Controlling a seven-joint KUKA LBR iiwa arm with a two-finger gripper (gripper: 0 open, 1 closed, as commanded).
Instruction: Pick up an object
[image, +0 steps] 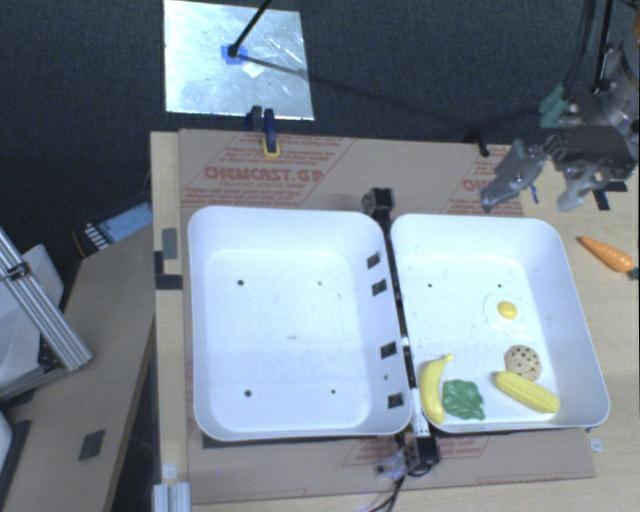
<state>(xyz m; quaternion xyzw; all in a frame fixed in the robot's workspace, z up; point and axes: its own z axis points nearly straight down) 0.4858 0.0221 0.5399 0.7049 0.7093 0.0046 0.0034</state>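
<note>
Food toys lie gathered in the right bin (560, 260), all toward its near edge and near right corner. A fried egg (505, 310) sits closest to the bin's middle, with a cookie (522, 361) just nearer the front edge from it, and a corn cob (527, 392) touching or almost touching the cookie's near side. A banana (432, 388) lies along the bin's left wall near the front corner, and a green leaf (463, 400) rests against its right side. The gripper (540, 188) hangs beyond the far right corner of this bin, above the cardboard sheet (300, 172) rather than over the bin's floor, so every toy is well apart from it, toward the opposite edge. Its jaws are spread wide, one finger angled to the left and the other to the right, with nothing between them. The left bin (215, 330) stands alongside, joined at the middle. A carrot (607, 254) lies on the bench outside the right bin's right edge.
</note>
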